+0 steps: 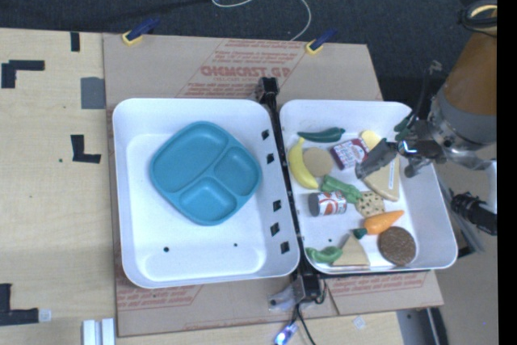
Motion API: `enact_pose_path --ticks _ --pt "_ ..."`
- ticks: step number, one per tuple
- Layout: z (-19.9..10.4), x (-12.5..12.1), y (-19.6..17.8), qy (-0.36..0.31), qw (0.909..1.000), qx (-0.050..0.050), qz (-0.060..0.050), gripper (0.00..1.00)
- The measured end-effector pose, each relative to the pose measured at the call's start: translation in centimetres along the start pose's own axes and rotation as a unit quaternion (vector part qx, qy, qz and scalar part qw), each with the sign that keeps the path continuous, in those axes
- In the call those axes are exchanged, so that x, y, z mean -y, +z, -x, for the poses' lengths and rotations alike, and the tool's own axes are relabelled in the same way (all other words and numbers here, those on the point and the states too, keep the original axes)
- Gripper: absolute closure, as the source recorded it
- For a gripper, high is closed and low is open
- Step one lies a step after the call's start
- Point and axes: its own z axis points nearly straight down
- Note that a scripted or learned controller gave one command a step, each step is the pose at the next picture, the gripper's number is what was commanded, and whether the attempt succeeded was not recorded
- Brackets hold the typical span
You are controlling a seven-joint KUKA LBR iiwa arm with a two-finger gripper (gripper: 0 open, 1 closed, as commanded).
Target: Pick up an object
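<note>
Many toy foods (347, 198) crowd the claw (389, 157).

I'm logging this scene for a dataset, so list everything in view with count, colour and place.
bins: 2, white, side by side on the bench
divided plate: 1, blue, in the left bin
banana: 1, yellow, right bin, near the divider
chilli pepper: 1, dark green, right bin, far side
packet: 1, purple and white, right bin, middle
can: 1, red and white, lying in the right bin
carrot: 1, orange, right bin, near side
round cookie: 1, brown, right bin, near right corner
clips: 2, blue and yellow, on the cardboard's far edge
cable: 1, white, on the dark floor
arm: 1, grey with orange band, right side
claw: 1, dark, over the right bin
</note>
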Motion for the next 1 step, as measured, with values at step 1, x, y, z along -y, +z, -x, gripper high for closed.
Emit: enact_pose_path --ticks 1 --pt "-0.08 -0.03 -0.99 -0.001 1.0000 0.000 0.000 1.00"
